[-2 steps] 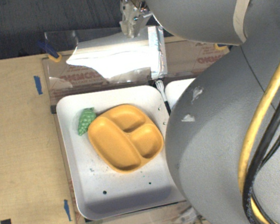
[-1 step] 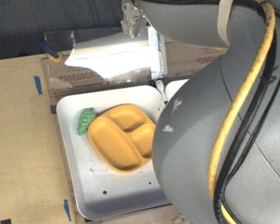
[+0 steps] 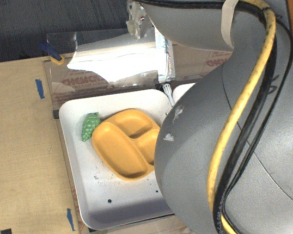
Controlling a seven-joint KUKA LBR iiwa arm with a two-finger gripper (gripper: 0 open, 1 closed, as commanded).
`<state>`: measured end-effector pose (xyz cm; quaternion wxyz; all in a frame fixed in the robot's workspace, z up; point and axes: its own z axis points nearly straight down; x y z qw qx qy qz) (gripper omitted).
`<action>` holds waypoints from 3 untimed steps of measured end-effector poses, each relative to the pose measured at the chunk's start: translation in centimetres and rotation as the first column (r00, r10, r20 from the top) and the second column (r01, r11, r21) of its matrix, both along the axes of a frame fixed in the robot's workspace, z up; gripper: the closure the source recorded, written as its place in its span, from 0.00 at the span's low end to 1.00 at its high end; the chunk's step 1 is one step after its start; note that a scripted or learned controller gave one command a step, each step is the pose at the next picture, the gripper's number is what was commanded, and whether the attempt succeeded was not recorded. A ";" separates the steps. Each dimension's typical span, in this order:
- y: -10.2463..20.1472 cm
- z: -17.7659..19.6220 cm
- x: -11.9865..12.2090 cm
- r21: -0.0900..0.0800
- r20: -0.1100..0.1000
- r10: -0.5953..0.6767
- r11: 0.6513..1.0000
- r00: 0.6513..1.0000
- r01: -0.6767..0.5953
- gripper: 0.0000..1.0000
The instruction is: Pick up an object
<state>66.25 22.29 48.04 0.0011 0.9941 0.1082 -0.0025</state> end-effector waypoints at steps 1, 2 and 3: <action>0.3 -0.2 -0.5 0.001 -0.005 0.282 0.959 0.959 -0.282 1.00; -0.1 -6.7 -0.3 -0.002 -0.008 0.122 0.992 0.992 -0.122 1.00; 0.3 0.3 -0.2 0.001 0.003 -0.013 1.000 1.000 0.013 1.00</action>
